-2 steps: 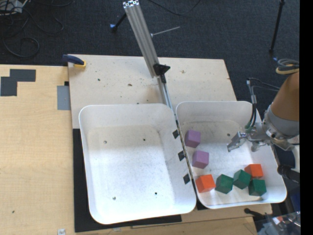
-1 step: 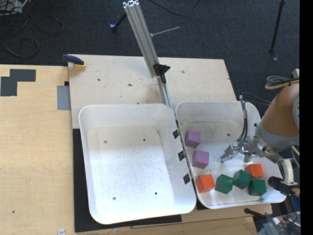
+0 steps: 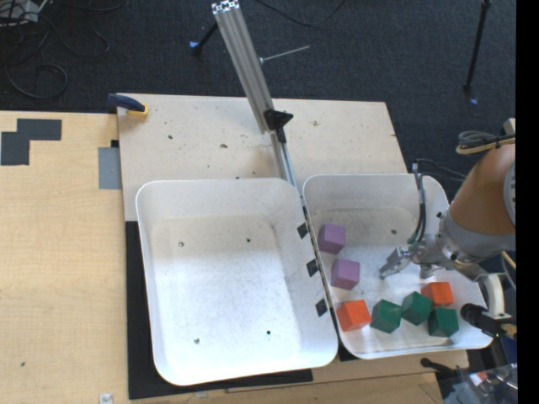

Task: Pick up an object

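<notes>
Seven blocks lie in the right bin (image 3: 370,194). The gripper (image 3: 394,265) hovers low over bare floor, its fingers parted narrowly with nothing between them. Nearest is a purple block (image 3: 345,273) just left; green blocks (image 3: 401,311) sit nearer the camera. Bin walls stand well clear.

Dark carpeted floor (image 3: 362,49) lay behind bench, strewn with black cables (image 3: 34,66). Thin stand leg (image 3: 478,40) stood at far right. Pale wooden bench top (image 3: 59,251) filled left side; speckled beige board (image 3: 210,137) sat on it. Aluminium rail (image 3: 246,66) slanted upward. Small blue-handled item (image 3: 128,103), perhaps clamp, at board corner.
</notes>
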